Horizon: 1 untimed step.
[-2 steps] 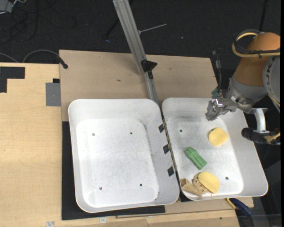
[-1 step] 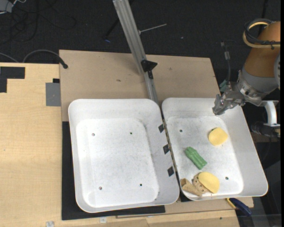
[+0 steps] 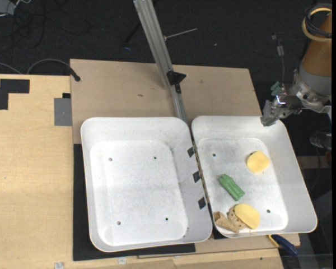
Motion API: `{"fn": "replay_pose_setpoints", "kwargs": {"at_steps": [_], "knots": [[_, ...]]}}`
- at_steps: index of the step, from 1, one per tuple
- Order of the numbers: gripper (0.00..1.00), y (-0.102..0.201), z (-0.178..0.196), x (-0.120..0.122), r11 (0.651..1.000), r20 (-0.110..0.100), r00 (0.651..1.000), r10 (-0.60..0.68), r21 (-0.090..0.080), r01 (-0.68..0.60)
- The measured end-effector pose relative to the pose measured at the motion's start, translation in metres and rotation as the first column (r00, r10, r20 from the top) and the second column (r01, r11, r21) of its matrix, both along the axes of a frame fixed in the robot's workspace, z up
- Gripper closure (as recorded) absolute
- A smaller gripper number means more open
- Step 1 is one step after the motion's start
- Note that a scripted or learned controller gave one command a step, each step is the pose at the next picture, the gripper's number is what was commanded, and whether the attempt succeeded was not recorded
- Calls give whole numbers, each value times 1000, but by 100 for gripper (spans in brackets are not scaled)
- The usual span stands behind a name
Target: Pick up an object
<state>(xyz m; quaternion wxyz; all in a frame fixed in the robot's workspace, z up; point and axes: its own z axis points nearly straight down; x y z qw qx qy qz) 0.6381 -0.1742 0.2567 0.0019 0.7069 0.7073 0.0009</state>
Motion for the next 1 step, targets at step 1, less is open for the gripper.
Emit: {"fn": "replay_pose_setpoints", "kwargs": {"at_steps": [1], "knots": [[100, 56, 3, 10, 1000, -4, 1000, 4, 3, -4]]}}
